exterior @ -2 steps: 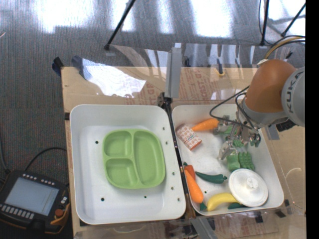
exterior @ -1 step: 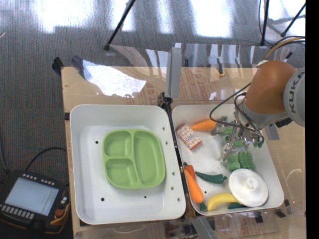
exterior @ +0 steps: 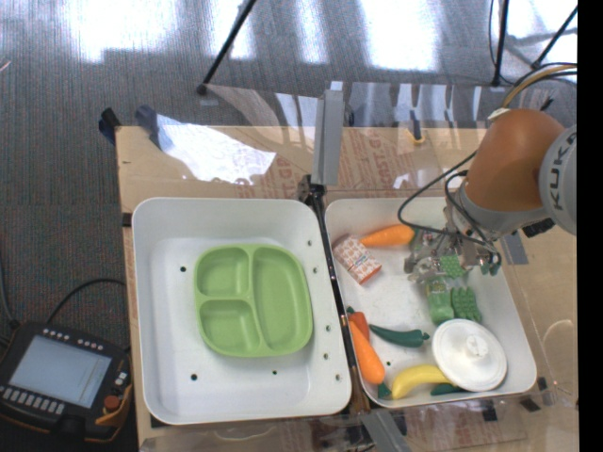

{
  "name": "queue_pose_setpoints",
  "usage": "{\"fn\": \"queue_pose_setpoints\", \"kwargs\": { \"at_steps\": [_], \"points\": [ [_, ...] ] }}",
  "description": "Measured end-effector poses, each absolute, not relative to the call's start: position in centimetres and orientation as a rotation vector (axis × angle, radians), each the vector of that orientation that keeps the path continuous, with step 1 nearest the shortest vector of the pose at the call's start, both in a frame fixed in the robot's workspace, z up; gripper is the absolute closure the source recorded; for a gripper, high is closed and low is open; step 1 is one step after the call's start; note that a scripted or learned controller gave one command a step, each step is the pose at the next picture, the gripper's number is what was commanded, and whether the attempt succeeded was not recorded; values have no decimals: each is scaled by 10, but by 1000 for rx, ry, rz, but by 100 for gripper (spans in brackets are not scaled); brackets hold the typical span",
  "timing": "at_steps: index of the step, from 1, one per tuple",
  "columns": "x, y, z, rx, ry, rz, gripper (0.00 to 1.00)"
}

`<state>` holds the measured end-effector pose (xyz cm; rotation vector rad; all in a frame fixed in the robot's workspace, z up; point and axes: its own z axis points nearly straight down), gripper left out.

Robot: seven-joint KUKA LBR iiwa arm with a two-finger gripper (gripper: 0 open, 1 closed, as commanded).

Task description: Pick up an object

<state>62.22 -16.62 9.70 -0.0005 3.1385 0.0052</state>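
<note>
Green blocks [exterior: 450, 299] in right bin [exterior: 524, 347]

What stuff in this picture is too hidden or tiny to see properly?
- Gripper, camera view: the arm's orange band and wrist cover it from above, so its state is unclear.
- Green blocks: partly under the gripper; whether it touches them is unclear.
- Small box: its print is too small to read.
- Banana: one end is tucked under the white lid.
- Green pepper: its stem end hides behind the carrot.
</note>
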Motion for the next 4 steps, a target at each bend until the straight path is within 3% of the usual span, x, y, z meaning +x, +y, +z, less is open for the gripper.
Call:
{"fn": "queue_pose_setpoints", "kwargs": {
  "at_steps": [1, 2, 3, 4],
  "points": [
    [622, -166, 97, 0, 3139, 5, 0],
    [645, -82, 86, -151, 3137, 6, 0],
    [645, -109, 87, -141, 3136, 2, 0],
    [645, -106, 87, -216, 3132, 2, 0]
  ]
}}
